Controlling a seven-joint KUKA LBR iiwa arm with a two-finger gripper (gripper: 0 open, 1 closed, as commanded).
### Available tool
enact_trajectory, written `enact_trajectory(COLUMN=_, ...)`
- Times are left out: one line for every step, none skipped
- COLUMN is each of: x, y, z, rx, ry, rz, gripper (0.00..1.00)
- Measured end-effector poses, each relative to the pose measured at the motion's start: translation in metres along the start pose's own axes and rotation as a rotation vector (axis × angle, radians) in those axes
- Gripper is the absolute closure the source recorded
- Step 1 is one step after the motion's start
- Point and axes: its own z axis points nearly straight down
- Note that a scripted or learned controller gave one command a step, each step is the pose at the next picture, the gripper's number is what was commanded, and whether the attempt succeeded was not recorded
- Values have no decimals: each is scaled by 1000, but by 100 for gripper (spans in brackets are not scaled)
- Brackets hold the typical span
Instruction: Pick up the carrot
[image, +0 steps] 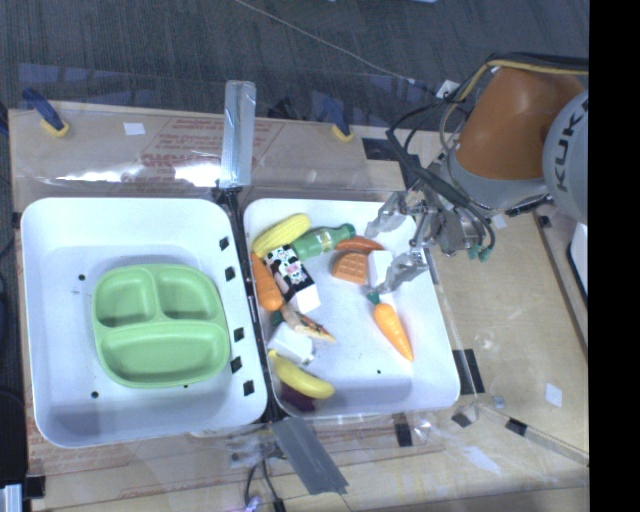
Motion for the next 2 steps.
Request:
enact_trajectory(x=16, y=-23, z=145, rx=-1, ry=-2, rz=-100, gripper=0)
enact_trajectory(x=59, y=-22, z=145, rx=-2, ry=-1, rz=-103, gripper=0)
